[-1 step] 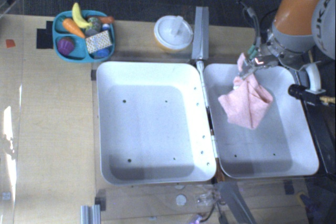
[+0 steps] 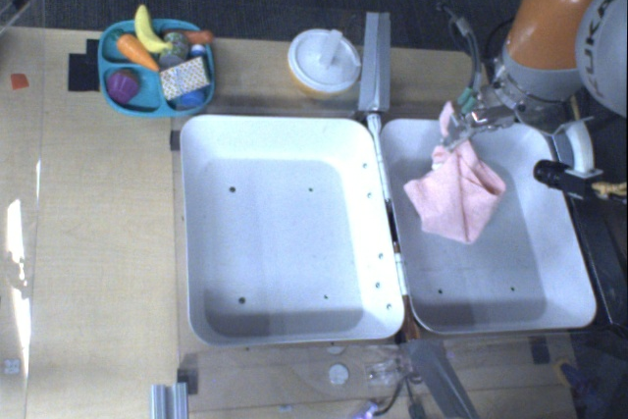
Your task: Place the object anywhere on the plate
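A pink cloth is in the right bin, its upper corner drawn up to my gripper. The gripper is at the bin's back edge, shut on that corner, while the rest of the cloth droops and spreads onto the bin floor. The blue divided plate sits on the bench at the far back left, beyond the left bin. It carries toy food: a banana, a carrot and other small pieces.
A white lidded bowl with a yellow rim stands behind the bins, near the metal divider post. A black fixture juts over the right bin's right edge. A black pad lies left of the plate.
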`<act>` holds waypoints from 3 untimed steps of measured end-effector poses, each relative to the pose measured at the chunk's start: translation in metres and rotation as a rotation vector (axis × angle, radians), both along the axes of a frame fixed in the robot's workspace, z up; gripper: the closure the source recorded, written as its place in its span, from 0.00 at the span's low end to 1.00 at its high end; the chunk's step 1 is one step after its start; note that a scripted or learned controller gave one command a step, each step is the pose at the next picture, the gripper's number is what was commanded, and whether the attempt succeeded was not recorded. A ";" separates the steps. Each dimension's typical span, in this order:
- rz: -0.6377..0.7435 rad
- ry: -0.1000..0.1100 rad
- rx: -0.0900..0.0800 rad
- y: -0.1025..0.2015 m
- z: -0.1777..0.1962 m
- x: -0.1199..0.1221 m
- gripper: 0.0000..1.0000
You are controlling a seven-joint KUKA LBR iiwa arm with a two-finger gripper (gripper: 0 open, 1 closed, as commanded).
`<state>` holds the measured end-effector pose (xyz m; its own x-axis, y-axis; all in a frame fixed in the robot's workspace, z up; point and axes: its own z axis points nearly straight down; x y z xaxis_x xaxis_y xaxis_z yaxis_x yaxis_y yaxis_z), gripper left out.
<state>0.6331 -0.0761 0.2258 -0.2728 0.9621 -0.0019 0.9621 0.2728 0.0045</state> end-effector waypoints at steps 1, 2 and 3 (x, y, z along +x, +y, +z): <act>0.404 -0.001 -0.001 0.061 0.001 -0.009 1.00; 0.807 -0.002 -0.003 0.118 -0.006 -0.019 1.00; 1.209 -0.006 -0.005 0.173 -0.011 -0.027 1.00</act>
